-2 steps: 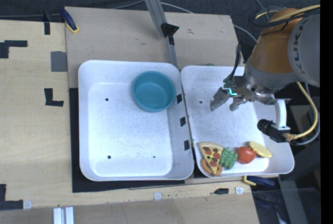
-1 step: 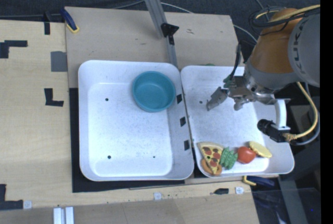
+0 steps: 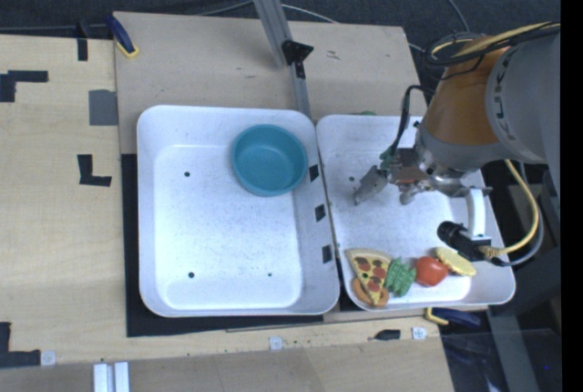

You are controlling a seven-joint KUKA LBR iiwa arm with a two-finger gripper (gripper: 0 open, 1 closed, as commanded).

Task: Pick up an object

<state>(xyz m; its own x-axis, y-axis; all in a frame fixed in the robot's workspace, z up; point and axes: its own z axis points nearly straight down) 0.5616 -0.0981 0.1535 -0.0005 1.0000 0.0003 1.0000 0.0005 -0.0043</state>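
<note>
The big grey arm [image 3: 496, 108] reaches in from the right over the right bin [image 3: 364, 153]. The left bin [image 3: 182, 226] holds a blue bowl [image 3: 269, 159] at its far side. The gripper [image 3: 383, 185] hangs open with nothing in it. Near the front lie a pizza slice [image 3: 367, 274], a green toy [image 3: 399, 275], a tomato [image 3: 431, 271] and a banana [image 3: 455, 261].

The arm [image 3: 492, 108] hides the right bin's [image 3: 364, 226] far corner; frame edge crops it.
</note>
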